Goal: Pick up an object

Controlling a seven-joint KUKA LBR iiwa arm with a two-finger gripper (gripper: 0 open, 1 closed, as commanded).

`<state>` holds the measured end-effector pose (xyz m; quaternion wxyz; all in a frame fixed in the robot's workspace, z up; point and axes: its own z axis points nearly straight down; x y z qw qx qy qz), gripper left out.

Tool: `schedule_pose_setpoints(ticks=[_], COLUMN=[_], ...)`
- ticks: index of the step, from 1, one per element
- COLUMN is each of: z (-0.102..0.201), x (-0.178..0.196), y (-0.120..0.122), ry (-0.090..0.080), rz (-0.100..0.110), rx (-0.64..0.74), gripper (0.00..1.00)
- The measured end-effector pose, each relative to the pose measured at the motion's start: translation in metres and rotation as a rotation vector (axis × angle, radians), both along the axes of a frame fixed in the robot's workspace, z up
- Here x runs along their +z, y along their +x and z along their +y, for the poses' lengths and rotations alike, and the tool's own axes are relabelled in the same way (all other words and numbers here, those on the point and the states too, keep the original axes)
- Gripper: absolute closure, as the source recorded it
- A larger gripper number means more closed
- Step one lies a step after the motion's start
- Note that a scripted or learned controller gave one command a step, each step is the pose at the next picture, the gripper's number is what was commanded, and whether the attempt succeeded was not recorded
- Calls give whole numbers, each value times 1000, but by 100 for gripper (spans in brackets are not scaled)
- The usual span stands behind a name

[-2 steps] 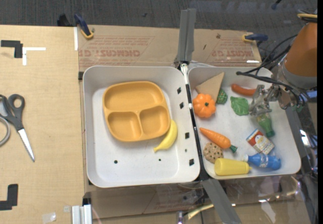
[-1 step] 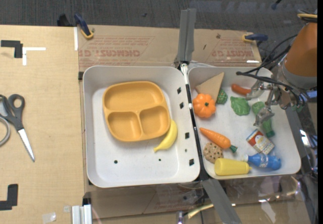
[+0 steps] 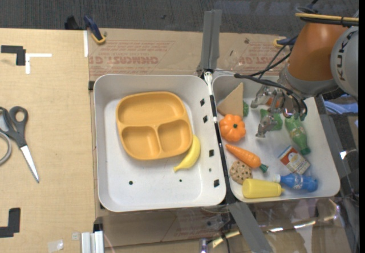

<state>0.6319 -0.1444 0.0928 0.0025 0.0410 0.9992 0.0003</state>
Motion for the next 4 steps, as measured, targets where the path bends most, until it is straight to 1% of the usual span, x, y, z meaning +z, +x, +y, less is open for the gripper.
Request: schedule_pose_setpoints(ticks=[1, 2, 3, 4], z=[-29, 12, -2, 30], x=[0, 1, 1, -1], y=[-10, 17, 15, -90], ry=[-2, -1, -3, 0], rz=[1, -3, -2, 3], rx=[87, 109, 139, 113], gripper=[0, 0, 0, 0])
